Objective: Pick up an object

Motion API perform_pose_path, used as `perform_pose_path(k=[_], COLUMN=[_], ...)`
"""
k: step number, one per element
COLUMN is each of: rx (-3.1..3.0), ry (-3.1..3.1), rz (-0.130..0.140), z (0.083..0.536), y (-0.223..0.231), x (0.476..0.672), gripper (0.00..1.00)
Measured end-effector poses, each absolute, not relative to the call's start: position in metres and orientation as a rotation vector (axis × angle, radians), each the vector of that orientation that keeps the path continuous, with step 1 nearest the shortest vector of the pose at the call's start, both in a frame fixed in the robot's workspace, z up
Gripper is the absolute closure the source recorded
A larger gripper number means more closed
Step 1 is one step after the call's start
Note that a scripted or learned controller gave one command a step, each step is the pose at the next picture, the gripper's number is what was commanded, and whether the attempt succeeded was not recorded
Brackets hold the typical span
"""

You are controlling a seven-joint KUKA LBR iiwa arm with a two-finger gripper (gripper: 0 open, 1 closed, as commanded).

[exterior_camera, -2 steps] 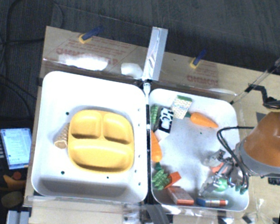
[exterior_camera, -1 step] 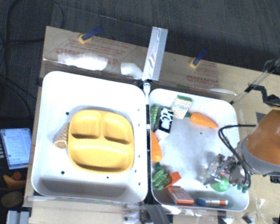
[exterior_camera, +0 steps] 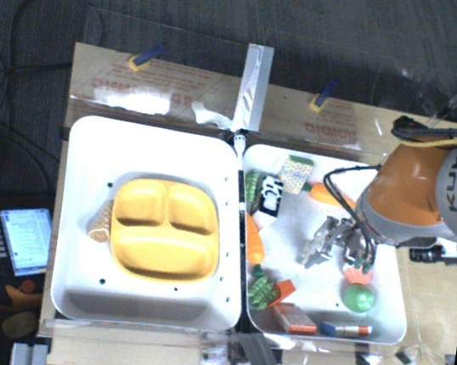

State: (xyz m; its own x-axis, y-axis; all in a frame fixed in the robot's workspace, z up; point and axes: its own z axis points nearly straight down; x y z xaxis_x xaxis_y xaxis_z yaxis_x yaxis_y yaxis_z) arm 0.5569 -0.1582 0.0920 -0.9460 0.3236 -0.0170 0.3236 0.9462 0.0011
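While the arm reaches in from the right, these are the things seen from above:

Arm: grey, with an orange band (exterior_camera: 413,185) above the wrist; it bends down over the right bin.

Gripper: the gripper (exterior_camera: 335,244) hangs low in the middle of the right bin (exterior_camera: 392,319), above the white floor. I cannot tell if it is open or closed, because the metal parts are small and blurred. Nothing is seen held in it.

Right bin, near the gripper: a green ball (exterior_camera: 358,298) lies just beside the gripper, toward the front right, and a small red-orange piece (exterior_camera: 357,277) touches the ball on its far side.

Right bin, front wall: a red-brown block (exterior_camera: 297,320) and a marker with blue and red ends (exterior_camera: 346,329) lie side by side along it.

Right bin, left wall: an orange carrot-like thing (exterior_camera: 254,240), a green leafy toy (exterior_camera: 261,291) with a small orange piece beside it, and a black and white packet (exterior_camera: 270,196) farther back.

Right bin, back: a pale dotted box (exterior_camera: 295,173) and an orange object (exterior_camera: 330,195), partly under the black cable of the arm.

Left bin: the left bin (exterior_camera: 75,282) holds a yellow tray with three compartments (exterior_camera: 166,228); a tan ribbed cone (exterior_camera: 102,221) touches the left side of the tray.

Counter: the counter (exterior_camera: 432,338) carries both bins side by side; two clips, yellow and blue, sit on the clear sheet behind them.

Left of the counter: a handheld device with a lit screen (exterior_camera: 20,239) lies on the dark floor.
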Motion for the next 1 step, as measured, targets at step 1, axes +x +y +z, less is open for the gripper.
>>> perform_pose_path(k=[1], rx=[0.513], ry=[3.083], rz=[-0.004], z=[0.0905], y=[-0.1585], x=[0.5562], gripper=[0.00])
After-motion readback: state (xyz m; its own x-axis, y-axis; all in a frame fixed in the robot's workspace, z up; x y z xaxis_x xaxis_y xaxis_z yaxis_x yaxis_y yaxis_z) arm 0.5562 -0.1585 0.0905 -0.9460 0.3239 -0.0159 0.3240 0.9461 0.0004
